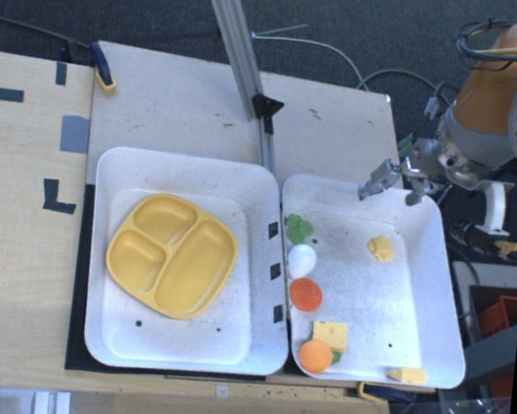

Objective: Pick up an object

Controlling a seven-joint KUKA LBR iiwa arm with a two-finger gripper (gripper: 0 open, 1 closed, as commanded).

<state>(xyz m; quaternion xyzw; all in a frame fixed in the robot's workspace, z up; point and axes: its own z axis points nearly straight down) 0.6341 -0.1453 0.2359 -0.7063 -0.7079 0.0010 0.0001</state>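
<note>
1. The grey arm's two-finger gripper (398, 182) hangs over the far rim of the right-hand white bin (448, 297), its two dark fingers spread apart with nothing between them. I'd say this is the approach stage: nothing has been picked yet.
2. The nearest candidate looks to be the small pale-yellow lumpy piece (381, 249), lying alone in the far half of that bin, near the gripper but not under it. The next move calls for shifting toward the near side of the bin and descending with the fingers straddling it.
3. Along the bin's left wall sit a green leafy piece (299, 227), a white egg-shaped object (302, 260) and a red-orange round fruit (306, 295), close together.
4. At the near end lie a yellow cheese-like block (330, 334), an orange ball (316, 356) and a small yellow wedge (406, 374).
5. The left-hand white bin (101, 323) holds a yellow sectioned plastic plate (171, 255).
</note>
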